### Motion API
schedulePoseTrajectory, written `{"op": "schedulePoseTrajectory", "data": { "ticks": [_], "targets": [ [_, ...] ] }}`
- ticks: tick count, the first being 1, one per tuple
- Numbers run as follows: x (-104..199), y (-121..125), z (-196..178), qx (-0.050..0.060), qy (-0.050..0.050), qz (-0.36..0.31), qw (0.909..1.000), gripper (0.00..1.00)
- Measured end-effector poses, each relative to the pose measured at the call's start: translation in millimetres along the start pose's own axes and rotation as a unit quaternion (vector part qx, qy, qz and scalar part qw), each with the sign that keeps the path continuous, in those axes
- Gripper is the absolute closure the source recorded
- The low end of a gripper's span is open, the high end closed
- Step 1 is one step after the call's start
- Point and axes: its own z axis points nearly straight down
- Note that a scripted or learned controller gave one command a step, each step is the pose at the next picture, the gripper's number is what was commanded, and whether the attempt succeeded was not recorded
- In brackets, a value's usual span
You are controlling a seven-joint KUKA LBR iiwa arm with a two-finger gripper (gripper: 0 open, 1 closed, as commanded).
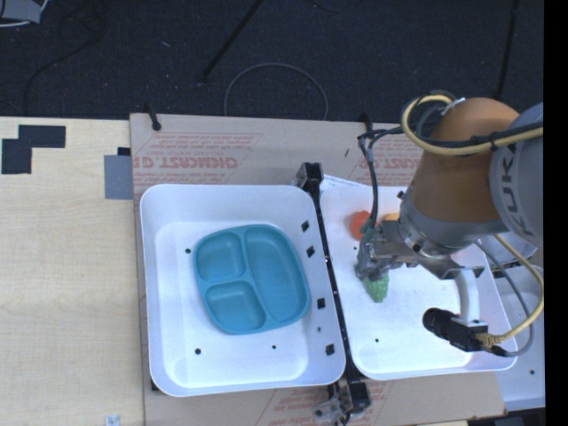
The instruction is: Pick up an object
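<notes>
Overhead, slanted look at a pale wooden bench [62,273] carrying a brown cardboard sheet [222,153] printed with red lettering. Two shallow white bins side by side on the sheet, joined along a black central divider [324,273]. Left bin [169,353]: holds a blue three-compartment plate [251,277], lying flat near its middle. Right bin [408,362]: holds an orange object [358,224] near the divider and a small green object [378,287] a little nearer the camera. Grey arm with orange band [461,162] reaching in from the right, gripper [373,269] lowered into the right bin, directly above and touching or nearly touching the green object; contact not resolvable. Finger position: cannot tell, masked by the wrist body. Yellow and black cables [426,131] looped around the wrist. Beyond the bench, dark carpeted floor [266,43] with loose black cables. Black square markers [35,145] on the bench at upper left.
</notes>
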Motion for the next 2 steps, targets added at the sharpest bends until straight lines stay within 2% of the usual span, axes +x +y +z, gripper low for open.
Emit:
{"op": "schedulePoseTrajectory", "data": {
  "ticks": [2],
  "targets": [
    [92.6,32.4,22.3,-0.001,0.0,-0.001,1.0,1.0]
  ]
}}
